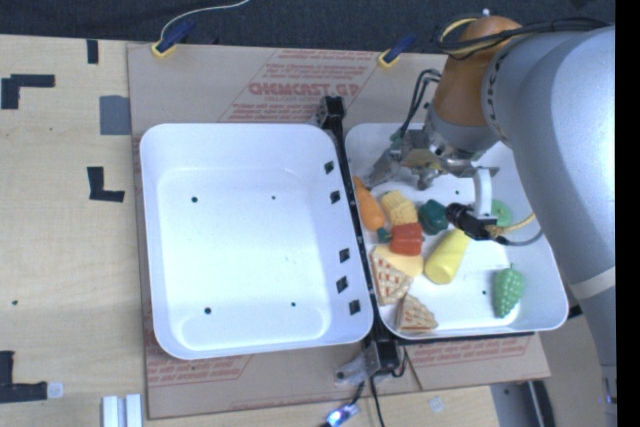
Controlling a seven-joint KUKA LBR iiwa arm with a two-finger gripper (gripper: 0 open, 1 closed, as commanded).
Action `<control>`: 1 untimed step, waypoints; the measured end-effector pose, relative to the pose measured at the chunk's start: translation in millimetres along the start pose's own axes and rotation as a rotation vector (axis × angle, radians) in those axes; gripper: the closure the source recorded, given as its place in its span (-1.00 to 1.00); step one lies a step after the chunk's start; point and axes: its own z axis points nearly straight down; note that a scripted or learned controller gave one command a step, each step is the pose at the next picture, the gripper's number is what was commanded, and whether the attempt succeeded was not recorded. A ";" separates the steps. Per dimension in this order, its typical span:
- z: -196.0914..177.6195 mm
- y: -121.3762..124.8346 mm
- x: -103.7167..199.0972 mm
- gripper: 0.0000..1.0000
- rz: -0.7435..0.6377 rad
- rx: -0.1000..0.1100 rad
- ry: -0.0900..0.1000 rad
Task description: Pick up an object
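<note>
Altogether two bins (160, 150), one tool (405, 165)

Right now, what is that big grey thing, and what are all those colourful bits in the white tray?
The big grey thing is a robot arm with an orange band near its wrist. It reaches in from the right of the picture. The camera sits above the bench and looks down at a slant.

On the bench are two shallow white trays side by side, the left bin and the right bin.

The colourful bits in the right bin are toy foods: an orange carrot, a yellow corn cob, a red block, a yellow piece, a bumpy green piece and two waffle-like wedges.

The robot's gripper hovers over the back of that pile. I cannot see anything held in it.
</note>
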 end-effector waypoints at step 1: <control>0.9 -50.7 -3.6 -1.00 0.000 0.004 0.005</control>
